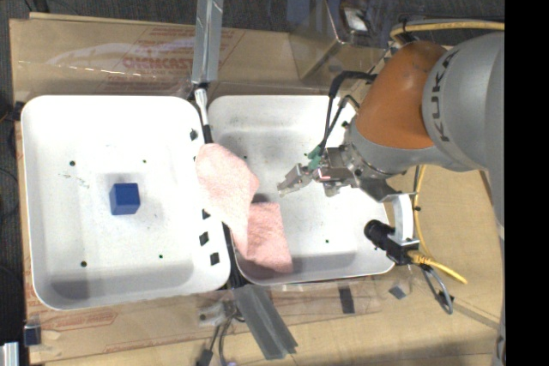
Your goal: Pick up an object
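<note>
A pink cloth [243, 206] lies draped over the left wall of the right bin [274, 111], with its lower part inside that bin. A small blue cube [125, 198] rests in the left bin [51, 150]. My gripper [292, 178] hangs over the middle of the right bin, a short way to the right of the cloth and apart from it. Nothing shows between its fingers. The grey arm with its orange band [399, 103] reaches in from the right.
A grey metal bar [206, 34] stands at the back between the two bins. Cables and a black fitting [386, 240] sit by the right bin's near right corner. Brown cardboard [111, 47] lies under both bins.
</note>
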You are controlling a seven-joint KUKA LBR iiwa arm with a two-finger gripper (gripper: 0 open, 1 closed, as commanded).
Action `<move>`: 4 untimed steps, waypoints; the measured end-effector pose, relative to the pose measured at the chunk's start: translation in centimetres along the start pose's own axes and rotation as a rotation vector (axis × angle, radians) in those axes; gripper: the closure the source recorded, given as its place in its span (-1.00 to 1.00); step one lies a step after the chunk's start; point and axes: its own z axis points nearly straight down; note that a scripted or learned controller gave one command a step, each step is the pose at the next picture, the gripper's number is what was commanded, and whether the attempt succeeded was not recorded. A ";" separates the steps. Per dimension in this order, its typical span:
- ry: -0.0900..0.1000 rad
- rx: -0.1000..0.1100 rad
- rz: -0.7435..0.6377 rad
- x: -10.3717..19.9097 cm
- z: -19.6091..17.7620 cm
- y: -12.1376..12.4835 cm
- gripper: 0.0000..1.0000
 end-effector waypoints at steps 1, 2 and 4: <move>-0.001 -0.005 -0.088 1.4 10.6 0.8 -1.00; -0.002 -0.005 -0.193 3.3 10.6 -3.2 -1.00; -0.001 -0.005 0.020 2.8 9.7 -3.2 1.00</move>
